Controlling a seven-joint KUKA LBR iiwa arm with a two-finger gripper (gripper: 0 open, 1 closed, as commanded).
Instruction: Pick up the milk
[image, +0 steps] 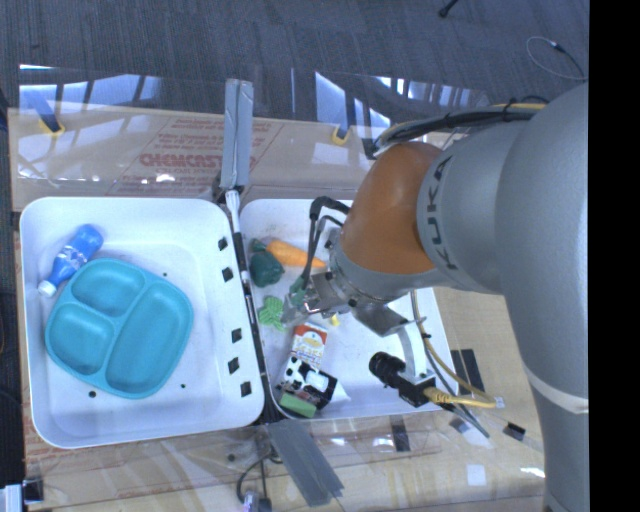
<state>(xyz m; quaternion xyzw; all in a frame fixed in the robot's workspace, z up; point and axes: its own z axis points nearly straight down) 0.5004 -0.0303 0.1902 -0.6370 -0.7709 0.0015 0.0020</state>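
Your small cow-print milk carton (306, 372) lies near the right bin's (425, 400) front-left corner; looks light, grab its flat sides. Can't tell the gripper's (312, 300) state.

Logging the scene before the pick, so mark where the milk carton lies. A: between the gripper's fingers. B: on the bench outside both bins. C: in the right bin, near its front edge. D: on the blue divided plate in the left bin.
C: the milk carton lies flat in the right bin by its front edge, below the gripper, apart from the blue plate.
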